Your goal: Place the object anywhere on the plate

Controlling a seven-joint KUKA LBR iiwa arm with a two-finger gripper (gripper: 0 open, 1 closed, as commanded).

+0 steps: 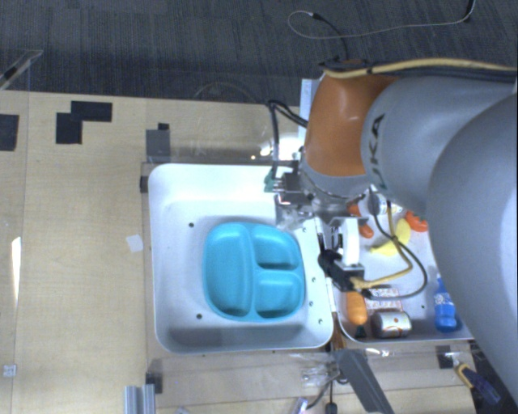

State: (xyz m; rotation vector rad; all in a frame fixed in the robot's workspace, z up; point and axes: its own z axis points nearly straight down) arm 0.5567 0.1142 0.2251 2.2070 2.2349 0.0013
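A light blue plate [252, 271] with three compartments lies in the left white bin [174, 242]. My gripper [289, 212] hangs over the divide between the two bins, just above the plate's far right corner. The grey arm with its orange band covers most of the right bin [405, 335]. Beside the arm in the right bin I see an orange carrot-like piece [354, 308], a small silver can [392, 324], a blue bottle [443, 312] and a yellow piece [390, 245]. I cannot see anything held at the gripper.
A small orange item [414, 221] lies at the far side of the right bin. Black patches [81, 120] mark the bench at the upper left. A thin cable [324, 24] loops over the dark floor behind the bench.
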